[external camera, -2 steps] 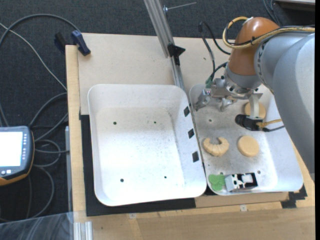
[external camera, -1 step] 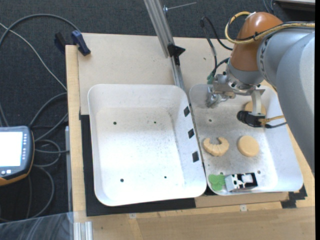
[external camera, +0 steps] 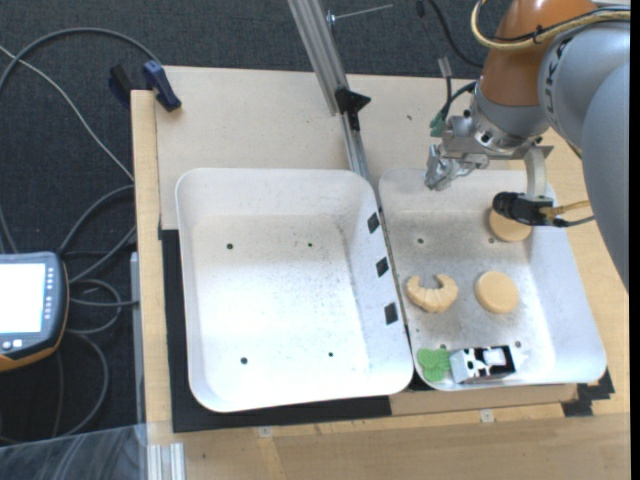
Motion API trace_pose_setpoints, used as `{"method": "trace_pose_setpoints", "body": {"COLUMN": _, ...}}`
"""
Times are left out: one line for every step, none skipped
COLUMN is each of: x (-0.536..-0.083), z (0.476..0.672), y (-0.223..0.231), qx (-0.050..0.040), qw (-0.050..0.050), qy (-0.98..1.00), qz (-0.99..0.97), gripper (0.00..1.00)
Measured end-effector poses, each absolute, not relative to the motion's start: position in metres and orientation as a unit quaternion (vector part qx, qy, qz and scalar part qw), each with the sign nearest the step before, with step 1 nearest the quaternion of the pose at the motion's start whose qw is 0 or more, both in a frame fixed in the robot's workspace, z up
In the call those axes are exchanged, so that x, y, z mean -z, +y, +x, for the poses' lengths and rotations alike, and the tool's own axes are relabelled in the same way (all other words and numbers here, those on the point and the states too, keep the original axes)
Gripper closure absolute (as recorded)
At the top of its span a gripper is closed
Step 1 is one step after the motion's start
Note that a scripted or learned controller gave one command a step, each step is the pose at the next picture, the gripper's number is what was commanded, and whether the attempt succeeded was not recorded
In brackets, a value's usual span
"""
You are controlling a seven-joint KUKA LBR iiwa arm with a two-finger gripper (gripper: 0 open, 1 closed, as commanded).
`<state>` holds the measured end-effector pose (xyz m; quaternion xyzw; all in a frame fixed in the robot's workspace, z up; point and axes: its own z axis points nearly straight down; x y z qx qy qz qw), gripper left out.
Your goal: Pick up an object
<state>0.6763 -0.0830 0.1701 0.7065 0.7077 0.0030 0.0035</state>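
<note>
Two-bin tabletop (external camera: 250,118). Hovering with tool (external camera: 437,174) above far left corner of right bin (external camera: 455,248); failing to tell its opening; noting croissant (external camera: 432,293) and biscuit (external camera: 497,291) lying nearer.

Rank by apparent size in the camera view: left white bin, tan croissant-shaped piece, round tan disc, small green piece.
1. left white bin, largest.
2. tan croissant-shaped piece and round tan disc: about alike, unranked.
3. small green piece, smallest.

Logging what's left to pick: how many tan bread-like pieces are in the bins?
3, all in the right-hand bin: a crescent piece mid-bin, a round piece beside it, and a second round piece farther back, partly covered; more could hide under the arm.
</note>
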Motion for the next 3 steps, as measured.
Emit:
{"method": "trace_pose_setpoints", "body": {"x": -0.216, "z": 0.673, "y": -0.081, "qx": -0.0023, "qw": 0.003, "qy": 0.708, "qz": 0.706, "gripper": 1.0}}
{"method": "trace_pose_setpoints", "body": {"x": -0.267, "z": 0.673, "y": -0.081, "qx": -0.0001, "qw": 0.001, "qy": 0.708, "qz": 0.707, "gripper": 1.0}}
{"method": "trace_pose_setpoints", "body": {"x": -0.258, "z": 0.655, "y": -0.028, "qx": 0.0003, "qw": -0.002, "qy": 0.709, "qz": 0.705, "gripper": 1.0}}
